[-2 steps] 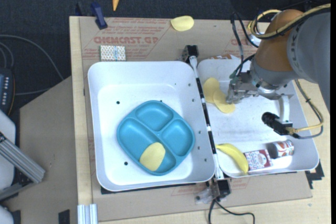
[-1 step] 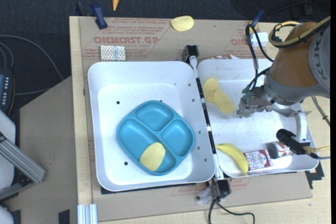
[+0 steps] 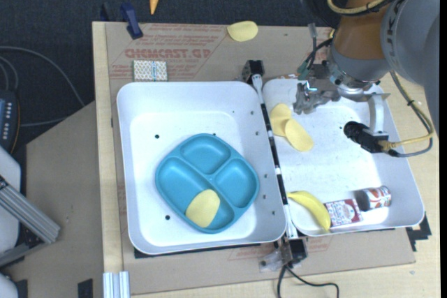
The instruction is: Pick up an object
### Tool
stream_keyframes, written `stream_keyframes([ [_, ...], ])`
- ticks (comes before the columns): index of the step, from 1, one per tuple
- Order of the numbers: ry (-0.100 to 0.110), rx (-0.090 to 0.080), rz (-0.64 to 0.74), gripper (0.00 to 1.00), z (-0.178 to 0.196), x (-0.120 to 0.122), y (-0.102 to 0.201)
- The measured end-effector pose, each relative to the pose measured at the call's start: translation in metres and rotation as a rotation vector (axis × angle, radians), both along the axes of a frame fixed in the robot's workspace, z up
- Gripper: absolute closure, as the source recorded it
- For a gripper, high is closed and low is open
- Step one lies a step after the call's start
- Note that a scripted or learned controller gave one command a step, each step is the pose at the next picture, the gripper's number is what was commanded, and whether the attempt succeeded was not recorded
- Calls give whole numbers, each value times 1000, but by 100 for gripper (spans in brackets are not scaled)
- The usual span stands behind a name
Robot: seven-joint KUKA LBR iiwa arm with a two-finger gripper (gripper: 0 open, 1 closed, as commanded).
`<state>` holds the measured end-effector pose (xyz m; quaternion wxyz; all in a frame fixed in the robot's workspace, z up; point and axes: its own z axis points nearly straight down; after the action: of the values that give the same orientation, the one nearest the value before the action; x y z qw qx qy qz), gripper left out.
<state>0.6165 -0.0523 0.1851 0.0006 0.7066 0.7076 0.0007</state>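
The gripper [image 3: 305,98] hovers just above-right of the chips [image 3: 290,125] (finger state impossible to tell), apparently approaching; next comes a descent onto them.

Left-below the gripper [image 3: 305,100], two yellow pieces [image 3: 291,128] crowd the bin's wall; below it, bare bin floor [image 3: 328,164] lies open.
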Motion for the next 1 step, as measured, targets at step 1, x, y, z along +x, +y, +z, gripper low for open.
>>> stream_keyframes([
  [1, 1, 0, 0, 0, 0, 0, 0],
])
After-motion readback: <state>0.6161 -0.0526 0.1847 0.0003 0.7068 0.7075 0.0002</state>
